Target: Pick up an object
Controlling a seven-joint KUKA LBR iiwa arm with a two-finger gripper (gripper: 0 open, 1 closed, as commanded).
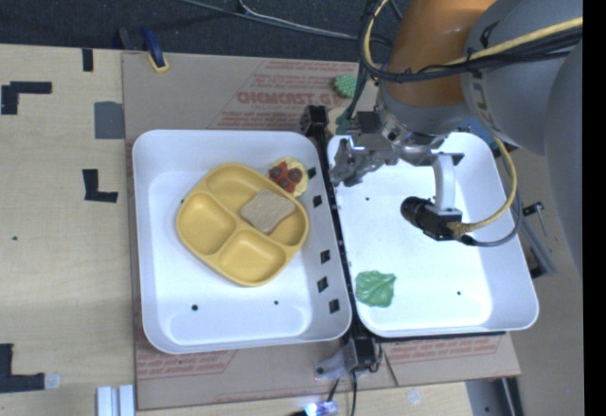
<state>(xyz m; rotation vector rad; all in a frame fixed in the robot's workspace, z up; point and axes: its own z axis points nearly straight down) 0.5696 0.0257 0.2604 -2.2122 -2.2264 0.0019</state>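
Green leafy piece (375,287) lies at the near-left of the right bin (478,308), bare floor around it. Gripper (343,168) hangs by that bin's far-left edge; released or clenched, cannot tell. Left bin (166,310) holds a yellow tray (204,215) bearing bread (266,210).

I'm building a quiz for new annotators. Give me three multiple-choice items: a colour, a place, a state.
1. The divided plate in the left bin is: A yellow; B blue; C red.
2. The green leaf lies in: A the left bin; B the right bin; C neither bin.
3. The bread slice is: A lifted off the plate; B flat on the plate; C standing on edge.
Answers: 1 A, the plate is plainly yellow; 2 B, it rests on the right bin's floor; 3 B, it lies flat on the plate.
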